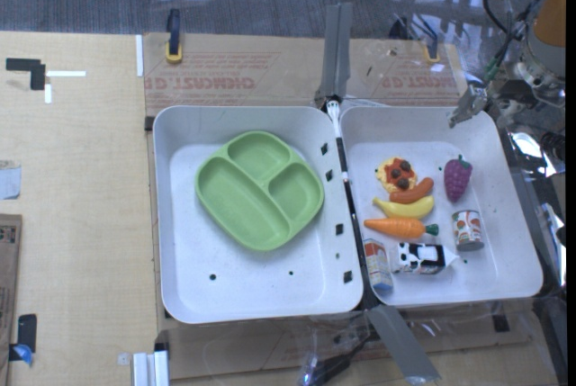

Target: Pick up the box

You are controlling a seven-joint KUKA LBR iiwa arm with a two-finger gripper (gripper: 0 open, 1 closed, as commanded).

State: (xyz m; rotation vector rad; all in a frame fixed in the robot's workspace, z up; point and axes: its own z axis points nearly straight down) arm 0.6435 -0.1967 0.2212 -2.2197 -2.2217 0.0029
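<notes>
1. The box, a small carton in black-and-white cow print, lies on its side at the six o'clock edge of the right bin.
2. A can lies touching the box at its nine o'clock; a second can stands upright near its two o'clock.
3. A toy carrot rests just beside the box at twelve o'clock, with a banana, a sausage and a small pizza stacked beyond it, and purple grapes at one o'clock.
4. The left bin holds a green divided plate.
5. The gripper hangs over the right bin's far corner, well apart from the box; whether its fingers are released or clenched cannot be made out.
6. Both bins sit on a cardboard-covered worktop.
</notes>
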